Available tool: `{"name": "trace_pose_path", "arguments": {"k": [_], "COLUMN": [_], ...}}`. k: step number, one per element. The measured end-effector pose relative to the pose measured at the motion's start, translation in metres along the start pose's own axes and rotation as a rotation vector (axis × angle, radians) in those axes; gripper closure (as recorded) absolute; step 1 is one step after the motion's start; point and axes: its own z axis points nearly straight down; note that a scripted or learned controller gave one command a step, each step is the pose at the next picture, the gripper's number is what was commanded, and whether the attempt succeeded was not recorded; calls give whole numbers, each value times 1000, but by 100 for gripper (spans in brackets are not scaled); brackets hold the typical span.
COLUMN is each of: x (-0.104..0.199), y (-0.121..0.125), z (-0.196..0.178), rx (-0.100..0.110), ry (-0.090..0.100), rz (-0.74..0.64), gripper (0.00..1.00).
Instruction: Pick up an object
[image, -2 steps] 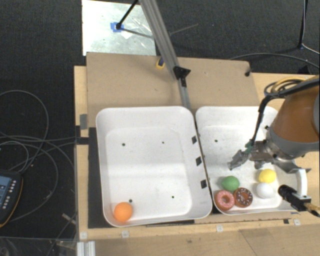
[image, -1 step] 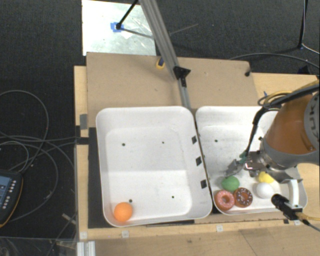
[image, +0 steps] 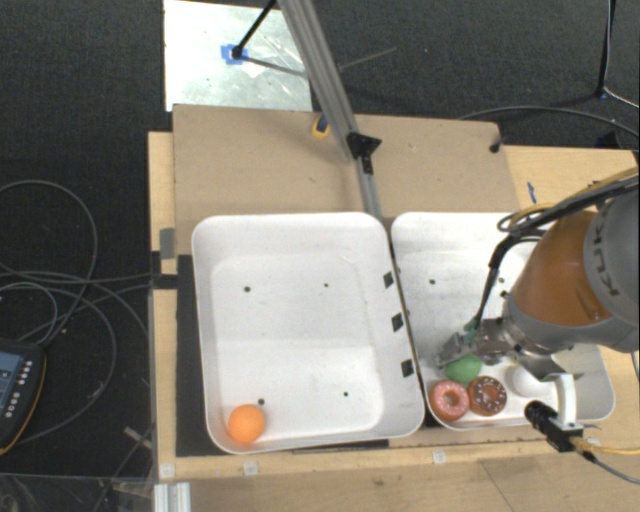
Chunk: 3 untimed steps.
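two white bins share the surface (image: 300, 170); the left bin (image: 290, 250) has wide open floor, an orange ball (image: 246, 423) near its front edge. green object (image: 463, 369), pink donut (image: 449, 400), brown donut (image: 488, 396) crowd the right bin's (image: 440, 260) front rim under the gripper (image: 462, 350); whether its fingers are apart or together, i cannot tell.

The arm (image: 590, 270) has a broad, rounded orange band with a soft sheen, and a grey shell beside it that bears dark letters, partly cut off by the frame edge. Thin black cables (image: 560, 205) arc over the top of the orange part, and one drops along its side toward the wrist. Below the band sits a grey metal wrist. The end effector (image: 462, 350) is grey metal, with a white bracket and a small black block hanging beneath.
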Motion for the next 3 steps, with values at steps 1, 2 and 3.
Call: {"name": "trace_pose_path", "arguments": {"k": [1, 2, 3], "x": [-1, -4, -1], "y": [2, 1, 12], "z": [-13, -76, -132], "rx": [-6, -11, -12], "ry": [-1, -3, -3], "rz": [1, -4, -6], "gripper": [100, 100, 100]}}
